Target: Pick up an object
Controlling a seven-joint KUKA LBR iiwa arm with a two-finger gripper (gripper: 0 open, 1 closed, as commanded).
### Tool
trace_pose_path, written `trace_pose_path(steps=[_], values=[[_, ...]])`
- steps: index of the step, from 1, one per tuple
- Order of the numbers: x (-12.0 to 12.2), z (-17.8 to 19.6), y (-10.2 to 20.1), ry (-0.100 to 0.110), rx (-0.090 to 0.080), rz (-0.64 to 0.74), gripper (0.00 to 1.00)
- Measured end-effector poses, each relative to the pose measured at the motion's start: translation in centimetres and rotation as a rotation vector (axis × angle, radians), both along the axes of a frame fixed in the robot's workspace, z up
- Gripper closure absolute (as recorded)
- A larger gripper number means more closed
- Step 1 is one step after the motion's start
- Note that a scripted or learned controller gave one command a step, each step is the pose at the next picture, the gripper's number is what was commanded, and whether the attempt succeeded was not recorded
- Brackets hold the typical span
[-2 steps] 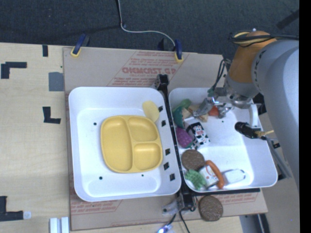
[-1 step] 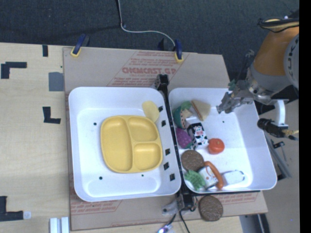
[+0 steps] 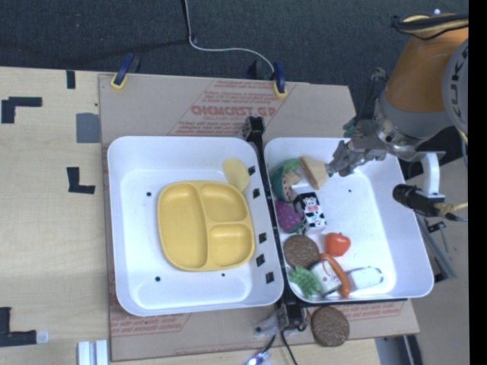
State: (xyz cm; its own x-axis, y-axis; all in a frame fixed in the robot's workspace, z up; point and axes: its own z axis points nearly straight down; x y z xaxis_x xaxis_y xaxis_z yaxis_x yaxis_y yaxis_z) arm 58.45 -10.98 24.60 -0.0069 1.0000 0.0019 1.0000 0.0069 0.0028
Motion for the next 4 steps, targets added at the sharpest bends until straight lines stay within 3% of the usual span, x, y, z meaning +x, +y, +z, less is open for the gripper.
trace_pose_path(steps=[1,2,3,4], values=[[-0.1,-0.4,-0.4,0.005,-0.002,-0.005,0.00],[-0.5,-14.0,-0.5,0.000,-0.006,-0.009,0.00],[3.6,-16.3,0.4,0.006,-0.001,-0.005,0.00],[3.6,-15.3,0.4,0.004,-0.002,-0.006,1.00]])
